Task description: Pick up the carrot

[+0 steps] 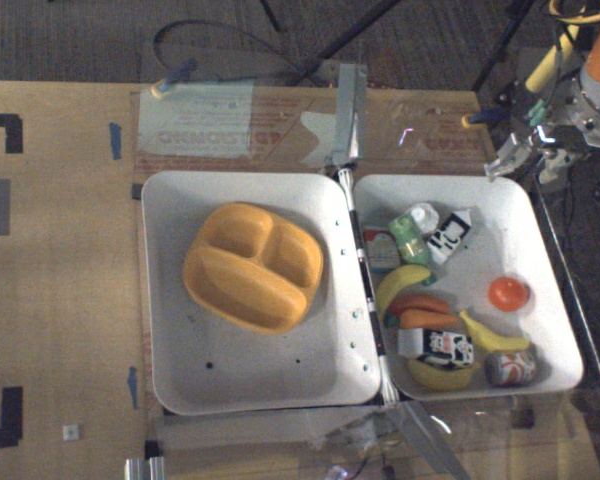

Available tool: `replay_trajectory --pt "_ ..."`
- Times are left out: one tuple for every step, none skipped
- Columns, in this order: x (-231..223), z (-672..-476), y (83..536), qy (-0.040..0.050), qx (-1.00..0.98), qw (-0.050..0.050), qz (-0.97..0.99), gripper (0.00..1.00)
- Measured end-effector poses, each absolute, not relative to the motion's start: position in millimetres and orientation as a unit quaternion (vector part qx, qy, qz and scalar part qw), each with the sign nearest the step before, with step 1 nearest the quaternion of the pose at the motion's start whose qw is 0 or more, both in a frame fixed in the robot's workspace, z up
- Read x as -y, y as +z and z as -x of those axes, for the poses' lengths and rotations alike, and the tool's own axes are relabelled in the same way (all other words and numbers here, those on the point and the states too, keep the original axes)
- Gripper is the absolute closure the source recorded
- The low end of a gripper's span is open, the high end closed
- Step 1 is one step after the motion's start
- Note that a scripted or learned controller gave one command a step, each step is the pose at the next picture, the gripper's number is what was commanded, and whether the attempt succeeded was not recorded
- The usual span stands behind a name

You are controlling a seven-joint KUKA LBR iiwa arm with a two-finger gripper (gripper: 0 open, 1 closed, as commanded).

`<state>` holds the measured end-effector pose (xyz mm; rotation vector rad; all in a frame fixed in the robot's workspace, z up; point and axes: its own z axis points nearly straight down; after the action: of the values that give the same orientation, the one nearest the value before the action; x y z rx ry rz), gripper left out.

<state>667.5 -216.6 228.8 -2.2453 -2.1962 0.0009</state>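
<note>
The carrot [427, 319] is a short orange piece lying flat in the right bin [550, 268], near its left wall, between a yellow banana [400, 284] above it and a small milk carton [435, 346] below it. A reddish piece lies right against its upper side. My gripper [523, 166] hovers over the bin's far right corner, well away from the carrot. Its fingers stand apart, open, with nothing between them.
The right bin also holds a green bottle [410, 230], a second carton [450, 234], an orange-red round fruit [508, 293], two more bananas [492, 335] and a can [510, 368]. A yellow divided plate [253, 265] lies in the left bin [170, 368].
</note>
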Motion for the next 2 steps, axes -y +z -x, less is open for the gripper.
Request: replay_trajectory --pt "213.9 -667.6 163.9 -0.0001 0.785 0.0 0.62 0.0" --pt "219.6 -659.3 117.0 -0.0048 0.883 -0.009 0.469 0.0"
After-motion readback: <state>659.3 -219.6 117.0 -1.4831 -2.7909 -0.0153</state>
